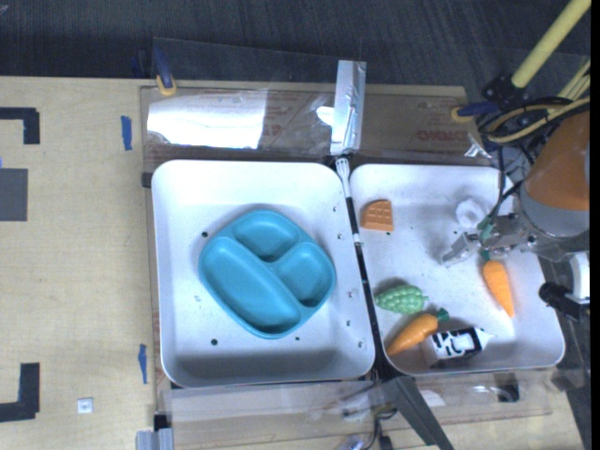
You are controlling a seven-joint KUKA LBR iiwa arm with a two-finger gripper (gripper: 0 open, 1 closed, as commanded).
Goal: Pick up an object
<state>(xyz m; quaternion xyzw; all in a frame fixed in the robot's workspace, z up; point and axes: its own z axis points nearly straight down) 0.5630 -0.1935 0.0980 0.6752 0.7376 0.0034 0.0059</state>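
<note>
The gripper (466,244) hovers low in the right bin (422,187), just beside a carrot (499,287); its fingers stand narrowly apart, holding nothing.

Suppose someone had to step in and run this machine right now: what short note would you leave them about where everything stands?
Gripper: low over the right bin, near its back right part; I can't tell from this view whether it is open or shut, and nothing is visibly held.
In the right bin: a waffle piece at the back left, a carrot just right of the gripper, a green bumpy toy, a second carrot and a black and white item at the front.
In the left bin: a blue divided plate.
Done: nothing lifted yet.
Left: grasp one object and raise it.
</note>
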